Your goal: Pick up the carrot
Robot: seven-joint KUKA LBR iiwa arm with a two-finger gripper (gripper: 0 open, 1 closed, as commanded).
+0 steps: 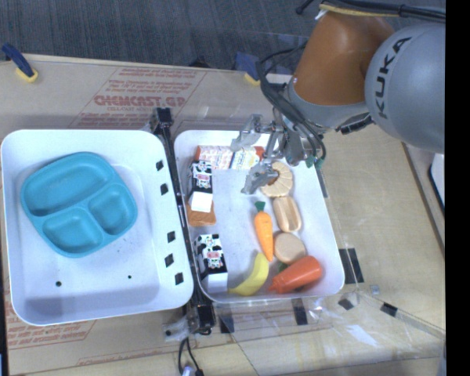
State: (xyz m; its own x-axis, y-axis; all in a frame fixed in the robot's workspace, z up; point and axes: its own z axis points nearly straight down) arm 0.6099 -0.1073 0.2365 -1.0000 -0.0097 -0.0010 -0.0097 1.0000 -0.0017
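Left bin: blue divided tray. Right bin: carrot near the middle, lying free, green tip toward the gripper; banana, red pepper, bread roll, round biscuit, cow-print cartons along the left wall. Gripper low over the far end, just beside the biscuit, well short of the carrot; jaws spread, nothing between. Readable: "KUKA" on the arm, "CHEMCAST GP" on the bench sheet
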